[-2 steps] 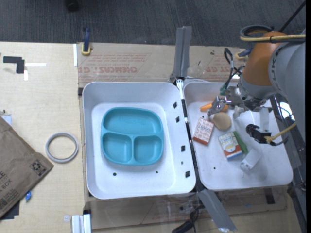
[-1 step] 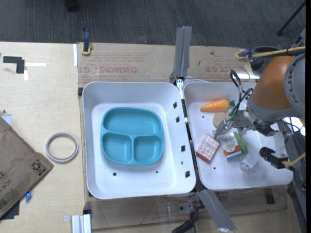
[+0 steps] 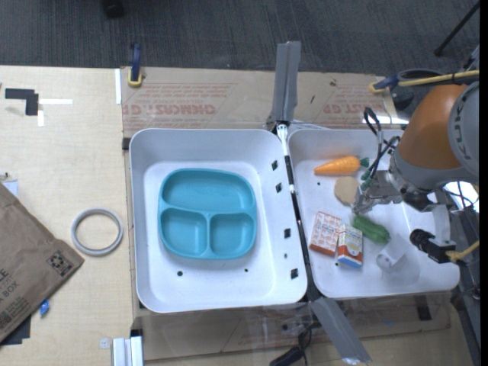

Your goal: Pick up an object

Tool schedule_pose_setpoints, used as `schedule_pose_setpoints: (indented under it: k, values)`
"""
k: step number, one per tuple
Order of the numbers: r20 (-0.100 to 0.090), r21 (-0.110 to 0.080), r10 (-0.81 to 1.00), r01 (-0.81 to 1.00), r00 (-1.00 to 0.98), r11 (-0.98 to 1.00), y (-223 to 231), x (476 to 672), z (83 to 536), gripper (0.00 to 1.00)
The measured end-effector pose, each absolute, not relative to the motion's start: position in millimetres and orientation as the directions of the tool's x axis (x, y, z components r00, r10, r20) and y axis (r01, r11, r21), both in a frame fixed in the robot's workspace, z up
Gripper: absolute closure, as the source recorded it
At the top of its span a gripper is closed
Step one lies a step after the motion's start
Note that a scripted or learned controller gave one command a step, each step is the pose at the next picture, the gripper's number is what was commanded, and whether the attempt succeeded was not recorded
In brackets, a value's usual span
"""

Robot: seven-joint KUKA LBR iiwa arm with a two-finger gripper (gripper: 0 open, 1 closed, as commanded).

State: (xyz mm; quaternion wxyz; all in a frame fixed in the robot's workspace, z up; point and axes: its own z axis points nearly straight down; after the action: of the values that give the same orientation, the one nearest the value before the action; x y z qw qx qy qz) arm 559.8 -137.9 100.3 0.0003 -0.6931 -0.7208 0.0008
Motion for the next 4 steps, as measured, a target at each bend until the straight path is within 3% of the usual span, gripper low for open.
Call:
schedule_pose_setpoints:
  k: [1,2,3,4]
  values:
    - [-0.001,-0.002,0.999,0.999,-0.04,0.04,-137.8,559.8,100.3,0.0]
    - [0.0,0.002,0.998,0.998,-0.06,0.06,-150.4,477.9,92.8,0.0]
    - [0.0,0.002,0.998,0.998,-0.057,0.057,-150.6,478.3,100.5,1.0]
    - [0.0,0.003,1.0,1.0,0.02,-0.02,-152.9,478.7,98.5,1.0]
